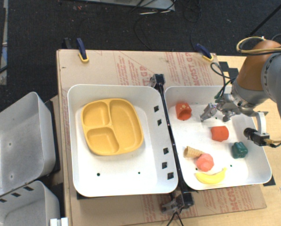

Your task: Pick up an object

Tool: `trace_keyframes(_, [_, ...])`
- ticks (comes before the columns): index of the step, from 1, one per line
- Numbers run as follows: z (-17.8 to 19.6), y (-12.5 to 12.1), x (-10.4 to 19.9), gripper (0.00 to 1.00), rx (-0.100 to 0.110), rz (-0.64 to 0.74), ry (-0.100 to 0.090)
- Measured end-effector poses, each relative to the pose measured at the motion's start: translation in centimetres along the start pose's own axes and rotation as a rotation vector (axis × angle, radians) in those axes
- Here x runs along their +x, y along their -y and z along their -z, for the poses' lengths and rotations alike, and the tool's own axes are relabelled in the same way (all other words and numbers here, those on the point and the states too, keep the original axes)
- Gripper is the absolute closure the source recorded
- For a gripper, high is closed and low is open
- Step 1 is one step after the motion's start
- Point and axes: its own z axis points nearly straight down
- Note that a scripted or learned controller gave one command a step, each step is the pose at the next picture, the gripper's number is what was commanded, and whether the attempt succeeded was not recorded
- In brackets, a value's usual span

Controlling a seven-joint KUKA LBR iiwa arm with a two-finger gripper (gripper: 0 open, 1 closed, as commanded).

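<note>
The right white bin (253,173) holds several small objects: a red-orange piece (183,110) at the back left, a red block (220,133) in the middle, a dark green piece (239,149) at the right, an ice-cream cone (193,151), a pink ball-like piece (205,162) and a yellow banana (211,176) at the front. My gripper (215,111) hangs over the bin's back middle, just above and behind the red block, to the right of the red-orange piece. Nothing shows between its fingers.
The left white bin (79,173) carries a yellow divided plate (112,126). A black divider strip (166,131) runs between the bins. Blue clamps (82,51) (204,52) grip the board's far edge. Grey tubs (15,140) stand off the bench at the left.
</note>
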Motion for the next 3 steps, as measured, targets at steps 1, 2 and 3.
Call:
trace_keyframes(1, [1.2, -0.2, 0.0, 1.0, -0.004, 0.002, 0.001])
trace_keyframes(2, [5.6, -0.7, -0.5, 1.0, -0.01, -0.001, 0.003])
trace_keyframes(3, [11.9, -0.8, -0.3, 1.0, -0.012, 0.001, 0.004])
